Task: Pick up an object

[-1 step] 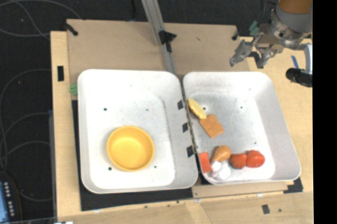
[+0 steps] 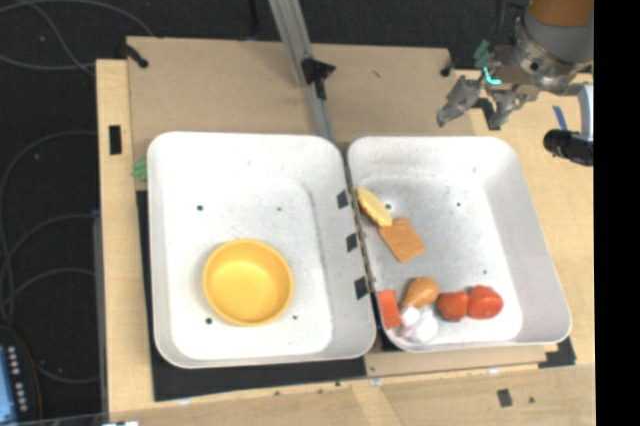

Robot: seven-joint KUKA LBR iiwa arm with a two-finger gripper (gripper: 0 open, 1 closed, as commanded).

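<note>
Nearest me, along the front edge of the right bin (image 2: 520,214), sits the little heap I would choose from: two red tomatoes (image 2: 472,303) side by side at about five o'clock in that bin, a tan bread roll (image 2: 419,292) just to their nine o'clock, and an orange stick (image 2: 389,307) with a white lump (image 2: 420,327) touching it in the front corner. I judge them all light toy food, hard and smooth; the tomatoes look round and liable to squirt out of a pinch, so I would close across the widest part, from straight above.

In the left bin (image 2: 180,164), at about seven o'clock, rests a yellow bowl (image 2: 248,281), stiff and light I expect, best taken by its rim.

Further back in the right bin, near its left wall, a flat brown cracker (image 2: 402,240) touches a yellow wedge (image 2: 375,207) at its eleven o'clock. The cracker lies too flat to pinch easily.

Farthest, beyond the right bin's one o'clock corner, the gripper (image 2: 478,105) hovers over bare bench (image 2: 400,94), fingers spread and grasping nothing.
</note>
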